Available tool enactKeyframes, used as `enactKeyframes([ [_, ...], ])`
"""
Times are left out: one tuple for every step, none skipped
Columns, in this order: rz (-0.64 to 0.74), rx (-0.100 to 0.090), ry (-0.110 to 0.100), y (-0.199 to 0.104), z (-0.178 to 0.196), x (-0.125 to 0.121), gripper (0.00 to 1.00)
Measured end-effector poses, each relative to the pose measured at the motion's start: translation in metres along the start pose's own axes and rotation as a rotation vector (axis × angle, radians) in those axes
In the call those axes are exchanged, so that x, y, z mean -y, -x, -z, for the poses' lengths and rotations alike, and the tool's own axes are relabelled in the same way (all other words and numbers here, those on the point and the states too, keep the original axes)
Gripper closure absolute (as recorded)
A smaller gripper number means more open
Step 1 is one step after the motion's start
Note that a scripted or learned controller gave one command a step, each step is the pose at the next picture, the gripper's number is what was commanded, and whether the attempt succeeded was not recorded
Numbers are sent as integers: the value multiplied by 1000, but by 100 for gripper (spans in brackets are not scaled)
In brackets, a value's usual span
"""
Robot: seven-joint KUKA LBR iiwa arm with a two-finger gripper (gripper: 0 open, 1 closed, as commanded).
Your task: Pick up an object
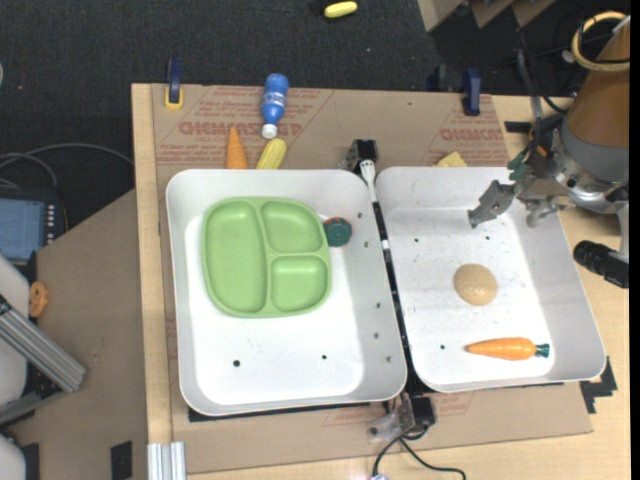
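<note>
camera view: the gripper hangs over the upper part of the right bin, reaching in from the right on the grey arm with its orange band. its two grey fingers stand apart, one toward the left at and the other further right, with bare white bin floor showing between them; nothing sits in that gap.

in the same bin, a round tan ball lies below the gripper, near it but clearly apart, a little left of the point under the fingers. an orange toy carrot with a green tip lies flat near the bin's lower edge, pointing left, well apart from the gripper and just below the ball.

the left bin holds a green divided plate with three compartments, lying flat in its upper half. a small dark teal object touches the plate's right rim, near the wall between the bins.

on the worktop above the left bin lie a blue and white bottle, a small orange cone-like piece and a yellow piece, side by side and just outside the bin's top rim. a yellow object lies on the dark floor beyond the worktop.
</note>
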State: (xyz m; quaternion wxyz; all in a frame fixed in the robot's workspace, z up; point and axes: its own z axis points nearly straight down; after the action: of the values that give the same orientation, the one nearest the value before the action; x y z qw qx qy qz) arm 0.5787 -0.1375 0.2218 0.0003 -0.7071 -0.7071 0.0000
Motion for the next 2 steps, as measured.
enactKeyframes([
  [-2, -1, -5, 2, -143, 23, 0],
  [-2, 2, 5, 3, -127, 20, 100],
])
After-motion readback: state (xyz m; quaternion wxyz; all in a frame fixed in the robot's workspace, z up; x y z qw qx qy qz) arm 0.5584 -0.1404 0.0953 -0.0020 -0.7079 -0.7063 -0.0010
